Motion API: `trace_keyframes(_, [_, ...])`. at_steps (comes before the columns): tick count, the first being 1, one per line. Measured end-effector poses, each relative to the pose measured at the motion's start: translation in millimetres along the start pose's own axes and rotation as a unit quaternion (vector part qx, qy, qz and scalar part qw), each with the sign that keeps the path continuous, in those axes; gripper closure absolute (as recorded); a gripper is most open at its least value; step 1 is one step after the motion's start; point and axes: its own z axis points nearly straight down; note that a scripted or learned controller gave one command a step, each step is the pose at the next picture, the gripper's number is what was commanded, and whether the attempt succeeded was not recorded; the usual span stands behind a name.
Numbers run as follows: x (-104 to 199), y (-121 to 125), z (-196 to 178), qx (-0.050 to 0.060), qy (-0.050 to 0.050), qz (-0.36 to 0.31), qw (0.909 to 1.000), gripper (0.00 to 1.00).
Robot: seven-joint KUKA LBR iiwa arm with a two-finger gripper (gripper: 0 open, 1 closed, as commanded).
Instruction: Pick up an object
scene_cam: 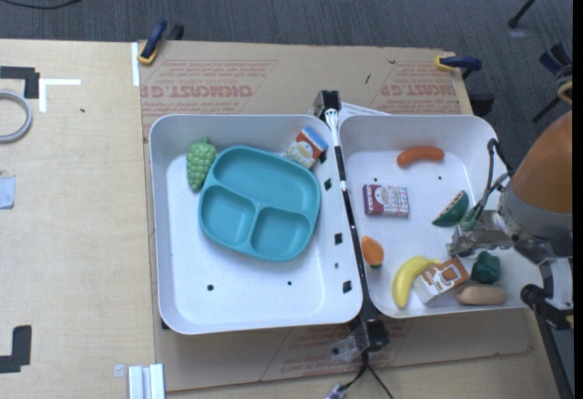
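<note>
two white bins sit side by side on the bench, and nothing has been lifted out of either. the left bin holds a teal divided plate, green grapes touching its upper left rim, and a small packet at its upper right. the right bin holds a sausage, a small red box, a green wedge, an orange piece, a banana, a small carton, a dark green item and a tan roll, all resting on the bin floor. the gripper hangs low over the right bin, between the green wedge and the carton, close to the dark green item. whether the fingers are spread or pressed together cannot be told. i judge the task to be at the reach stage: the arm is down among likely targets, but a grasp and a lift are both left.
</note>
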Motion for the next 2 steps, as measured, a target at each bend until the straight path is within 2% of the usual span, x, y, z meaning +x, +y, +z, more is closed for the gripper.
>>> trace_keyframes(1, [0.1, 0.1, -0.1, 0.0, 0.0, 0.0, 1.0, 0.0])
trace_keyframes(2, [-3.2, 59.4, -31.9, 0.0, 0.0, -0.004, 1.0, 0.0])
